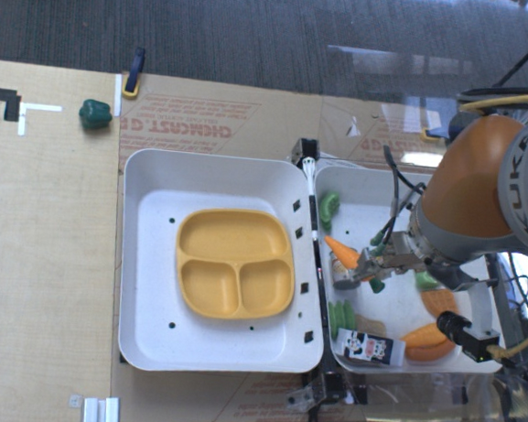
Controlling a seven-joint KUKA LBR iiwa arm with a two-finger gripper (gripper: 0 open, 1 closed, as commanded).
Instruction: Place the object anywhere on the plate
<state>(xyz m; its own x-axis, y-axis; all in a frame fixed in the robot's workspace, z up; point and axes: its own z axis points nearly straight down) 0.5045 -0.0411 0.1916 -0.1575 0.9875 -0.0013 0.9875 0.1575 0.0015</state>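
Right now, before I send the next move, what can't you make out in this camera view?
- Gripper: too small and cluttered to tell whether it grips anything; the carrot lies beside it.
- Right bin: the arm covers its far right part.
- Green pieces under the wrist: partly hidden, cannot be identified.
- Small carton: print too small to read.
- Plate: fully visible in the left bin.

Grey KUKA arm (515, 181) with black lettering on its casing, broad glossy orange band (469, 182) above a darker grey wrist, thin black cables trailing beside it, small metal two-finger gripper (362, 271) with dark fittings
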